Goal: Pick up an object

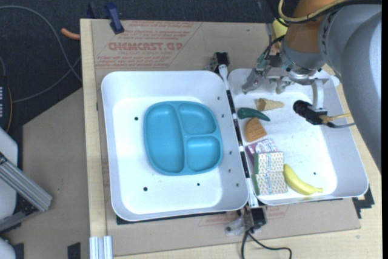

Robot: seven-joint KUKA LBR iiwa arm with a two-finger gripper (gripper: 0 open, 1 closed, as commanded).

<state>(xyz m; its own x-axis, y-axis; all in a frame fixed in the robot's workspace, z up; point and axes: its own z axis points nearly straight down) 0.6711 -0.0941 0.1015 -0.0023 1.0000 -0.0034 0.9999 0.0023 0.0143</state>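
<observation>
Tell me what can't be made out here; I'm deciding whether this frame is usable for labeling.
- gripper: too small and blurred in the camera view to tell its state.
- right bin: far corner hidden by the arm.
- patterned packets: print too small to read.

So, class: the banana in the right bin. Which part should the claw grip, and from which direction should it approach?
Probably the middle of the banana, approached from straight above. It lies flat on the floor of the right bin, so its sides are the faces to pinch. Set the fingers across its narrow width, crosswise to its length. The patterned packets lie close on its left, leaving that finger little room.
</observation>
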